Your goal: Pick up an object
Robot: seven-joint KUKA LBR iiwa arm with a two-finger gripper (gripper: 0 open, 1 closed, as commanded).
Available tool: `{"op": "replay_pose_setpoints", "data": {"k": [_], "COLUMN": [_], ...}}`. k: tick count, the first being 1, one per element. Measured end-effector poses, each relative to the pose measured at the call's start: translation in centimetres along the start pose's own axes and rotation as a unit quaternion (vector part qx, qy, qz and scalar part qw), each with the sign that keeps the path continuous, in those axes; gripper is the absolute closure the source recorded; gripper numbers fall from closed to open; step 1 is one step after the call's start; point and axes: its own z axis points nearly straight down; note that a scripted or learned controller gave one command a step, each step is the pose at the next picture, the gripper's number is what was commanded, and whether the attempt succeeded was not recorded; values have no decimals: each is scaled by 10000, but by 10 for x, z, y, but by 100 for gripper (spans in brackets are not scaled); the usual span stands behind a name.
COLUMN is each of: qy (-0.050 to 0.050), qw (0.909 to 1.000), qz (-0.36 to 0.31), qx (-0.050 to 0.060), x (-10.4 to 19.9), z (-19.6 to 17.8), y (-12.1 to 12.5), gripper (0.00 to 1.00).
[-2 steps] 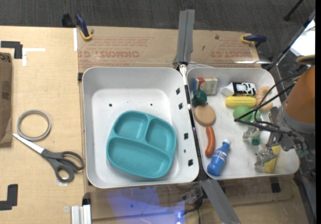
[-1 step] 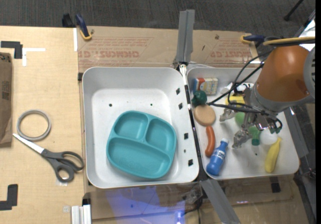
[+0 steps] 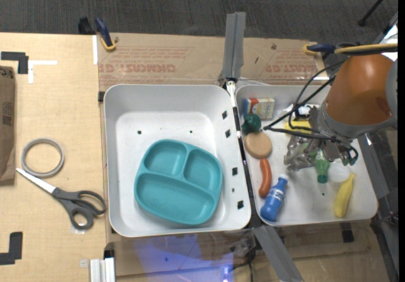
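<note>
The hand (image 3: 308,155) is low in the right bin (image 3: 304,214), just beside a small green bottle (image 3: 322,169), but I cannot tell how it is set or whether it grips anything. Judging by this, the pick is not done. The banana (image 3: 343,195), blue bottle (image 3: 273,199), hot dog (image 3: 264,177) and bun (image 3: 258,145) all lie on the bin floor.
</note>
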Motion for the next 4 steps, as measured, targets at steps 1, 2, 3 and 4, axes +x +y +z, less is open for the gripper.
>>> {"op": "replay_pose_setpoints", "data": {"k": [1, 2, 3, 4], "qy": [1, -20, 41, 14], "qw": [10000, 10000, 9974, 9989], "qz": [0, -10, -716, -476], "qx": [0, 8, -13, -3], "x": [0, -2, 47, 16], "z": [0, -10, 10, -136], "y": [0, 0, 49, -16], "gripper": [0, 100, 100, 100]}}
